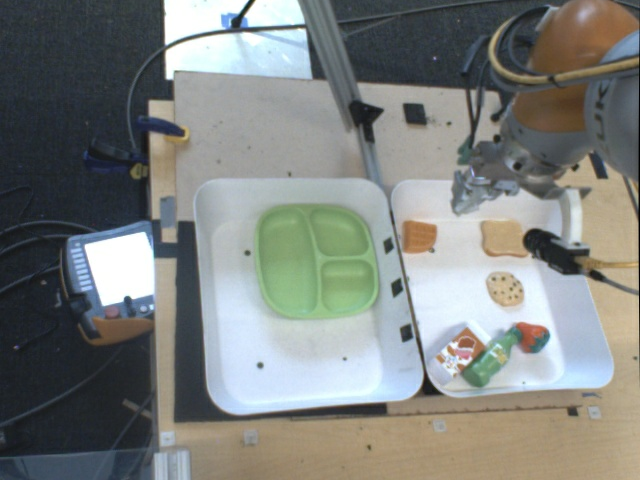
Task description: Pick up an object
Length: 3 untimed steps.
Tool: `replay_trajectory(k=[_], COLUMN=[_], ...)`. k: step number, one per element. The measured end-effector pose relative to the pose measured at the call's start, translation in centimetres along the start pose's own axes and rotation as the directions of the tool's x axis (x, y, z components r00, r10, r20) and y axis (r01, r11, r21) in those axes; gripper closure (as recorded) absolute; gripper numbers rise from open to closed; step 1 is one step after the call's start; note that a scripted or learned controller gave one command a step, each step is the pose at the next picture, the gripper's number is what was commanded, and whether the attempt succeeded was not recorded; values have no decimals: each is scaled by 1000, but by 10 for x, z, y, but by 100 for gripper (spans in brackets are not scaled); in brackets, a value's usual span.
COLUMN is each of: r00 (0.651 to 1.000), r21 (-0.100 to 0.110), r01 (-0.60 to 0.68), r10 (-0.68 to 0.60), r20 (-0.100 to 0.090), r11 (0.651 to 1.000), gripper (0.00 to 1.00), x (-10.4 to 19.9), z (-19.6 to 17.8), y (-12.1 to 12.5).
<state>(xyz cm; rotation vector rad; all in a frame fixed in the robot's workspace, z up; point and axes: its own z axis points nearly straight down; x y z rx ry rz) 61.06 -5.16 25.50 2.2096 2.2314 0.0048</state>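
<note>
The right bin (pixel 580 313) holds several small items. An orange-brown toast piece (pixel 419 235) lies at its back left, with a pale bread slice (pixel 503 238) beside it. A chocolate-chip cookie (pixel 505 288) sits in the middle. At the front lie a red-and-white carton (pixel 460 352), a green bottle (pixel 490 361) and a red fruit-like toy (pixel 533 337). My gripper (pixel 468 198) hangs over the bin's back edge, just right of and behind the toast piece. Nothing shows in its grasp.
The left bin (pixel 222 298) carries a green divided plate (pixel 317 260). A slanted metal pole (pixel 335 53) rises behind the bins. A small black block (pixel 415 114) lies on the board at the back. A pendant with a screen (pixel 112 273) sits off the bench at left.
</note>
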Motion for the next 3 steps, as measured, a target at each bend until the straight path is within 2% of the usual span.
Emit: replay_trajectory(k=[1, 3], r00=[1000, 1000], r21=[2, 3], r01=[-1, -1], r10=[1, 1], r20=[0, 0], r11=[1000, 1000], gripper=[100, 100], x=[42, 151], z=[10, 37], y=[-8, -25])
